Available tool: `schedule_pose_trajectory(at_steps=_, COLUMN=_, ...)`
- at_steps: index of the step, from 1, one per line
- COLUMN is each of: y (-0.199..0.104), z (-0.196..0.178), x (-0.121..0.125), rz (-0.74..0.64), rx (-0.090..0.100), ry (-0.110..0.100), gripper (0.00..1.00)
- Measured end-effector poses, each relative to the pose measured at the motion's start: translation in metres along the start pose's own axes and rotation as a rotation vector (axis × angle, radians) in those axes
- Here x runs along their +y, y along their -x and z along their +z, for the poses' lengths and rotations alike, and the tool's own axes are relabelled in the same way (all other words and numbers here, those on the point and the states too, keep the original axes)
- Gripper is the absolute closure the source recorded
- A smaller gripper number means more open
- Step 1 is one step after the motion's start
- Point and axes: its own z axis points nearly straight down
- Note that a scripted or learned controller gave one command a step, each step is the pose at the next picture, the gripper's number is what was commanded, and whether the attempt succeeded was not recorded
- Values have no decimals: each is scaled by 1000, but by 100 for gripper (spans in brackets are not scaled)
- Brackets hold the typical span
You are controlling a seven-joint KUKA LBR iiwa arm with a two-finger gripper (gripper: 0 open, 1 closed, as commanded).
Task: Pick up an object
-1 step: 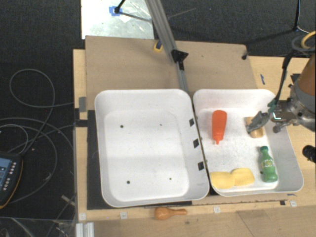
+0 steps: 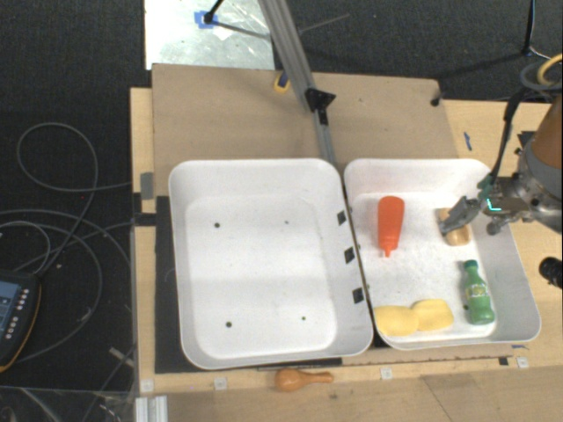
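Note:
In the right bin (image 2: 528, 323) lie an orange bottle (image 2: 391, 224), a green bottle (image 2: 477, 293), a soft yellow lump (image 2: 414, 317) and a small tan block (image 2: 456, 234). My gripper (image 2: 478, 219) hangs over the bin's right side, above the green bottle. It is open, with its fingers spread. The left finger (image 2: 458, 212) sits just over the tan block, which rests on the bin floor beside that finger and not between the two. Nothing is held.
The left bin (image 2: 189, 183) stands beside the right one, joined by a dark-clipped divider (image 2: 350, 255). A brown pear-shaped object (image 2: 302, 378) lies on the bench in front of the bins. A grey pole (image 2: 295, 55) slants in from the top.

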Motion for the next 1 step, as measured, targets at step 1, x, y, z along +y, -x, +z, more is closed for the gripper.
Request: schedule_pose_trajectory(at_steps=1, y=3, z=61, x=3, rz=2, rx=1, ry=-6, gripper=0)
